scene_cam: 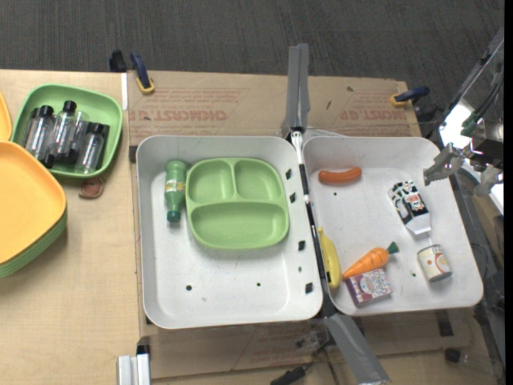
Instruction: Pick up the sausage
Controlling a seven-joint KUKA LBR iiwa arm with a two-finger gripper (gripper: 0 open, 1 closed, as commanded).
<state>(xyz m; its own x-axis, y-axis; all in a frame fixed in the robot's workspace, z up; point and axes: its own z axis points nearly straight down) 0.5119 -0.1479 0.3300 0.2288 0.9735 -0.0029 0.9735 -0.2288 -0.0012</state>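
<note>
Orange-red toy sausage (340,175), smooth and curved, untouched in right white bin's (465,295) far corner.
Likely light, stiff, slippery; best pinched across mid-length. Gripper (461,164) at bin's right rim; opening impossible to tell.

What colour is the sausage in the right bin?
Orange-red; the sausage shows best in the camera view, lying near the right bin's far-left corner.

Glossy plastic-looking sausage (340,175) lies in a smooth white plastic bin (461,239).

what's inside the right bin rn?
Right bin: sausage, milk carton, carrot, small can, purple box, banana at its left wall. Under them: hidden.
</note>
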